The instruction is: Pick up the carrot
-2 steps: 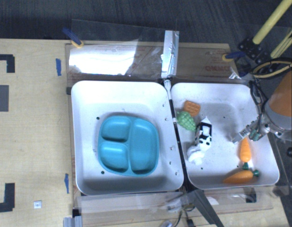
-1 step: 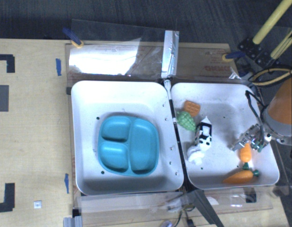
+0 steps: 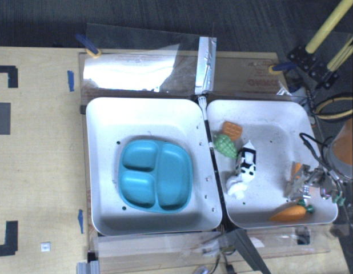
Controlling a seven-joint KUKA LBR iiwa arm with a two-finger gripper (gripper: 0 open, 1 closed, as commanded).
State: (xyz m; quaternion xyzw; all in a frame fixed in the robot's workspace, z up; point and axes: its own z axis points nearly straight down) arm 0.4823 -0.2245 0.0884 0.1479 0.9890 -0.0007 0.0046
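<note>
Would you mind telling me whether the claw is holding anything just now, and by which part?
Nothing is visibly held: the claw hangs just above the carrot, which lies on the right bin's floor.

A pale wooden bench (image 3: 33, 153) with black tape marks (image 3: 8, 76) stands on dark grey carpet (image 3: 165, 4).

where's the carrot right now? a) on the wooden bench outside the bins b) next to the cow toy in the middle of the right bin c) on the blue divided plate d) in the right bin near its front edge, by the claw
d: the carrot lies on the floor of the right bin near its front wall, just below the claw, apart from the cow toy and the blue plate in the left bin.
</note>
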